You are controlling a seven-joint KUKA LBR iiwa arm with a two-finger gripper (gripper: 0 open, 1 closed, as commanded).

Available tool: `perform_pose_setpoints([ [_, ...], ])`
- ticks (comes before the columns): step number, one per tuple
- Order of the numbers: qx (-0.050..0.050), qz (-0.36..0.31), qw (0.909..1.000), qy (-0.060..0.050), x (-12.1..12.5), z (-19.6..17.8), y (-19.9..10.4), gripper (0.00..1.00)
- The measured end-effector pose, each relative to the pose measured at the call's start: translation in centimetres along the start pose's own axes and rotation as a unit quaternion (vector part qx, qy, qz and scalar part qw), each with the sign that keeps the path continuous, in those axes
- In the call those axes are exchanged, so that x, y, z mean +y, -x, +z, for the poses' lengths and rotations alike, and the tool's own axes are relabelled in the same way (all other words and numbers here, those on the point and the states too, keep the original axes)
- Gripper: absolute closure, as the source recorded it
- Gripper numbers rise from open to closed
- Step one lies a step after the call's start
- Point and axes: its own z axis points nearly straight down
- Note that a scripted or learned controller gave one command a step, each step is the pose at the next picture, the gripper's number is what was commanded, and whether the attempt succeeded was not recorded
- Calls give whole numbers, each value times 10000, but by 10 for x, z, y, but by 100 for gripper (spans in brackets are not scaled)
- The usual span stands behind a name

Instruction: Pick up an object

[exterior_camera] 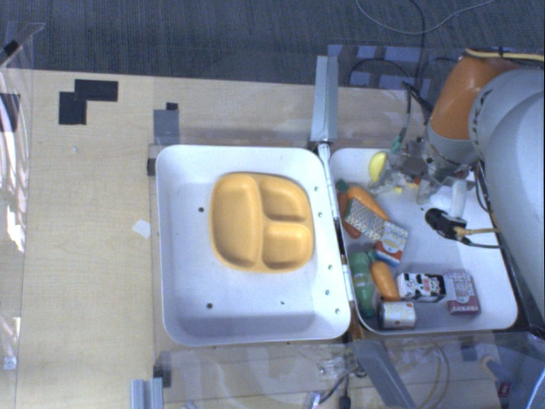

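Gripper (pixel 407 175) sits low over the upper part of the right bin (pixel 502 307), just beside a small rounded yellow object (pixel 377 165); whether it is wide or narrow cannot be told. Nearest it lies an orange carrot-shaped item (pixel 368 201), long axis running from upper left to lower right, touching a grey textured packet (pixel 364 221), with a black-and-white carton (pixel 423 286) and a short metal can (pixel 397 314) lower in that bin. Left bin (pixel 183 313) holds a smooth yellow three-compartment tray (pixel 260 221).
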Motion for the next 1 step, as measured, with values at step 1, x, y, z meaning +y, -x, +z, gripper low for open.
perform_pose_setpoints([
  [1, 4, 127, 9999, -12, 0, 0, 2, 0],
])
